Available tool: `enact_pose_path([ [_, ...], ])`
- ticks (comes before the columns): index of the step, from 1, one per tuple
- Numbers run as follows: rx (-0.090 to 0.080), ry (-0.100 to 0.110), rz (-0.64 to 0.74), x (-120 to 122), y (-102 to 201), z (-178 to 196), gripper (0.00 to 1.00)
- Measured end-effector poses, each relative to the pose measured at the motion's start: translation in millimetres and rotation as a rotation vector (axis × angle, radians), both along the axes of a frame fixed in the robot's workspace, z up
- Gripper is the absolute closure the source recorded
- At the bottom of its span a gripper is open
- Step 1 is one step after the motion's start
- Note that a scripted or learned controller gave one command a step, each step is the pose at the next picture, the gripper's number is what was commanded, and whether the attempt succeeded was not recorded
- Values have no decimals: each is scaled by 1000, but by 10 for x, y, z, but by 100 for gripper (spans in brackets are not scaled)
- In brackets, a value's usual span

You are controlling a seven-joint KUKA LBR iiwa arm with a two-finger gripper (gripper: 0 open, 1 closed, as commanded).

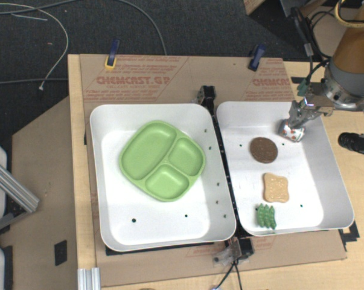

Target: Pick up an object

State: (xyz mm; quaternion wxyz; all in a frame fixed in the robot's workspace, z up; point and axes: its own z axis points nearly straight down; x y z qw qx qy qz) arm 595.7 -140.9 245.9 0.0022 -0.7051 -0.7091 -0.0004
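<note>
- One fixed camera looks down at a slant from above the bench (169,71).
- It stands far enough back to take in both white bins: left bin (109,162) mid-frame, right bin (326,180) toward the right edge.
- Dark floor (49,41) fills the upper left.
</note>
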Motion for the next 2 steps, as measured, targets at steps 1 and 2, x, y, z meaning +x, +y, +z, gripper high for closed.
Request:
enact_pose_path([
  [1,0,-1,1,-72,564,77,100],
  [2,0,-1,1,-134,1165,108,100],
])
